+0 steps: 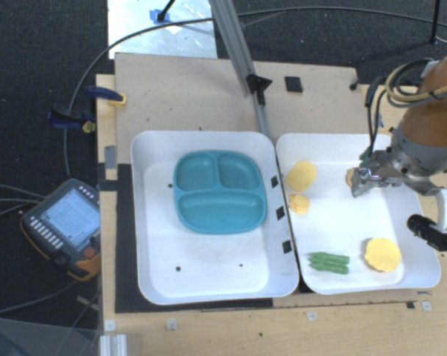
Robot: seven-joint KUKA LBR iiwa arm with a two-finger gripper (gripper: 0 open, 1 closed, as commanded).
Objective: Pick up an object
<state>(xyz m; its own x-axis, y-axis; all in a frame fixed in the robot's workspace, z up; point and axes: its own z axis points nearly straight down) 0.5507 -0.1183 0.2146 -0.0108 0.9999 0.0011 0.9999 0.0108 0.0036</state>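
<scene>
The right white bin [342, 225] holds a large yellow piece [302, 175] near its left wall, with a smaller yellow chunk [299, 205] just below it. A green bean pod [329, 262] lies near the front edge, and a round yellow disc [382, 254] sits to its right. My gripper [361, 179] hangs over the upper right part of this bin, to the right of the large yellow piece and apart from it. I see nothing between its fingers.
The left white bin [156, 265] carries a teal divided plate [219, 192]. A grey pole [234, 39] slants across the back of the bench. A teach pendant [64, 225] lies off the bench at the left. The arm's black bracket [431, 232] overhangs the right bin's right side.
</scene>
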